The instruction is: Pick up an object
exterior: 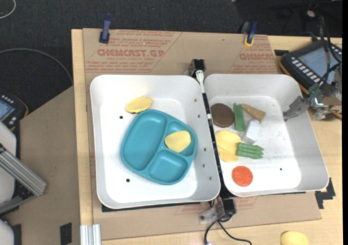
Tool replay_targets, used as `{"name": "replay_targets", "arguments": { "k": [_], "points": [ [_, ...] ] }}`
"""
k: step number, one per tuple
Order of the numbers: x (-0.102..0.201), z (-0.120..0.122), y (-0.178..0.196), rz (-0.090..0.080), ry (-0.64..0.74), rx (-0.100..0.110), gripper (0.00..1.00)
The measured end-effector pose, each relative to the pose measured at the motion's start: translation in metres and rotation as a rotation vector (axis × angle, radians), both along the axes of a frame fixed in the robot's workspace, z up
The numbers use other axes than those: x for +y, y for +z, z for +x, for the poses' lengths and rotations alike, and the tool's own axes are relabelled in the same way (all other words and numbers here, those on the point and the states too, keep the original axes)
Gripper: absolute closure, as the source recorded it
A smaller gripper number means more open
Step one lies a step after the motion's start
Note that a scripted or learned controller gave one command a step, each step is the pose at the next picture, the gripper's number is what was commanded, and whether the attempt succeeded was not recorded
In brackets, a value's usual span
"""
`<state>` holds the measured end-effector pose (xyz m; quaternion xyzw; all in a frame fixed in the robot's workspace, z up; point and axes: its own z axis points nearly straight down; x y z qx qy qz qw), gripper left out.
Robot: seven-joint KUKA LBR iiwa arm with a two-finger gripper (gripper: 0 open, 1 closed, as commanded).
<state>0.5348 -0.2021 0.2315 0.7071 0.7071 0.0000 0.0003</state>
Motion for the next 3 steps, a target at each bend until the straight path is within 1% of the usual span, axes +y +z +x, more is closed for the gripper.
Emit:
{"name": "replay_targets", "arguments": {
  "k": [1, 2, 3],
  "points": [
    [0.029, -0.058, 0.008, 0.004, -0.001, 0.005, 0.00],
    [0.081, -0.054, 0.075, 0.000, 0.007, -0.008, 0.00],
    [0.156, -0.056, -0.003, 0.005, 0.008, 0.010, 0.00]
  ]
}}
